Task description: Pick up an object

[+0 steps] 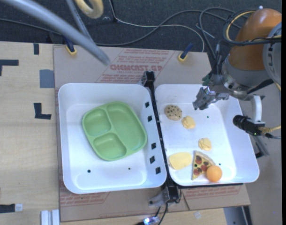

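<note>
Gripper (202, 102) near the right bin's (237, 125) far edge, beside the cookie (173, 112); we cannot tell its opening or any hold.

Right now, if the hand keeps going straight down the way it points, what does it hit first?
Probably bare floor of the right bin, just right of the cookie. The hand hangs over the bin's upper part, above no food item, though depth is hard to judge from this slanted view.
</note>
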Controlling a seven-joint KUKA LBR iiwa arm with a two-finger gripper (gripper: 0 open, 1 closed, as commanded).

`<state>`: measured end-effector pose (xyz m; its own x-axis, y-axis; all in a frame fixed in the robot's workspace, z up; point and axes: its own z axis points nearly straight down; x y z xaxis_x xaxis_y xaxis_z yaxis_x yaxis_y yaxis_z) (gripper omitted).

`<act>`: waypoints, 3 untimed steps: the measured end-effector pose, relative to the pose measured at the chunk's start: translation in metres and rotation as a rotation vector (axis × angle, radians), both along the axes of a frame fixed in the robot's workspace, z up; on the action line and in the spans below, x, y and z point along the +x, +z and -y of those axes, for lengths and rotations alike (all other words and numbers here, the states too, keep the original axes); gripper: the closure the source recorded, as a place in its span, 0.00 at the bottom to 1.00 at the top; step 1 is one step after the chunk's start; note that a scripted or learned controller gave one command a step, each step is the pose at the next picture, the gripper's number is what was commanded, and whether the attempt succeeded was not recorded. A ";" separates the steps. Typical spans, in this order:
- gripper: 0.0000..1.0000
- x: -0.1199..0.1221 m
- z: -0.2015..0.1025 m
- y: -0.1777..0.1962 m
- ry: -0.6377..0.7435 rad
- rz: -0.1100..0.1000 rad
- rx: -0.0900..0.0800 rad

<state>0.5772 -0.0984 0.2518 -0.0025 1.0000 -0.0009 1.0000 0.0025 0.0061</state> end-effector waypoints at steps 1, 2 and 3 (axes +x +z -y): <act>1.00 0.001 0.000 0.024 -0.001 -0.005 0.001; 1.00 0.010 -0.058 0.007 0.003 -0.009 0.002; 1.00 0.016 -0.109 0.001 0.003 -0.008 0.001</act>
